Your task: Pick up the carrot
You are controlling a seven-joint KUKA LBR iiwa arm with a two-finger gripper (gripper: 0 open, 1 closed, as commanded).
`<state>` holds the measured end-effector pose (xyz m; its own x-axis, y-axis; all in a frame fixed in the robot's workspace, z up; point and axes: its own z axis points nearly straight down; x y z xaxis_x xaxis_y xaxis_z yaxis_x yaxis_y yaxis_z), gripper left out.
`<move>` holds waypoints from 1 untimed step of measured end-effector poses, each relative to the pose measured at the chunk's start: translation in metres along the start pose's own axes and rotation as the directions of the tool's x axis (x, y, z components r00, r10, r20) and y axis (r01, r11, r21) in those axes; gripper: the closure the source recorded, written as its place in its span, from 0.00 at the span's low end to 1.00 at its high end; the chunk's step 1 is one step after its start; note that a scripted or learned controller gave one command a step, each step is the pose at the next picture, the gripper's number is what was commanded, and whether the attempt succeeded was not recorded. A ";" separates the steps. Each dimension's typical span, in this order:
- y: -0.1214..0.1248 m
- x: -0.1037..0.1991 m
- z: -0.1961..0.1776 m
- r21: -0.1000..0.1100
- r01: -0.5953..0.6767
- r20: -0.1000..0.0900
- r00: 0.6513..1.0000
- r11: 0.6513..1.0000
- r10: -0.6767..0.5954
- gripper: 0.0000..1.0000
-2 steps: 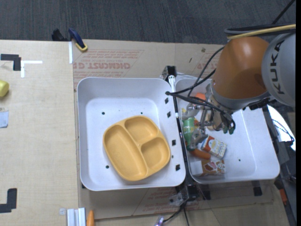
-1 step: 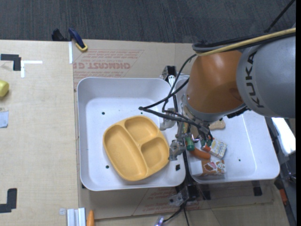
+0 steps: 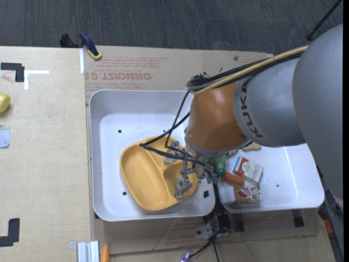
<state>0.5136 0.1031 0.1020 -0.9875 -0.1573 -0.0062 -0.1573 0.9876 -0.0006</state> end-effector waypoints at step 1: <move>0.000 -0.003 -0.009 0.001 0.002 0.010 1.000 1.000 -0.002 1.00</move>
